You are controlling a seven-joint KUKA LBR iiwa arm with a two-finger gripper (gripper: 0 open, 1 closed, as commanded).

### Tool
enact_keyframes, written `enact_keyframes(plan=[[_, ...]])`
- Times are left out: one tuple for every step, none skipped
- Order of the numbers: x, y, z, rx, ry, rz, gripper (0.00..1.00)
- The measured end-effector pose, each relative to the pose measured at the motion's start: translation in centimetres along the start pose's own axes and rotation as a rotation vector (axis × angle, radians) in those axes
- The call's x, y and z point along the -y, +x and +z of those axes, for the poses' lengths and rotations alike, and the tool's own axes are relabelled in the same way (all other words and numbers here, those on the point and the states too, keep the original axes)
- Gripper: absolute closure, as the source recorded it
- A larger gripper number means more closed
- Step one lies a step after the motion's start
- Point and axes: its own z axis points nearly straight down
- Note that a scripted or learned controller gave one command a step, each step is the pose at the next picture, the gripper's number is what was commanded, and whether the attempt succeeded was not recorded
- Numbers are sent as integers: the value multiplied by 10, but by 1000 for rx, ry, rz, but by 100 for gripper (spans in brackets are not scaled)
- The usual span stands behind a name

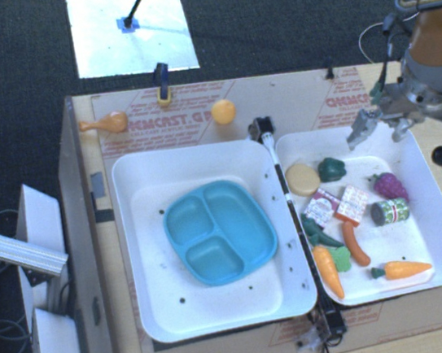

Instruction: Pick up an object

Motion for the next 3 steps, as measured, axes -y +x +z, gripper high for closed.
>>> enact_keyframes(plan=[[-23, 24, 129, -1, 3, -2, 0], [33, 30, 155, 2, -14, 0, 0], [-34, 22, 160, 2, -12, -1, 0]])
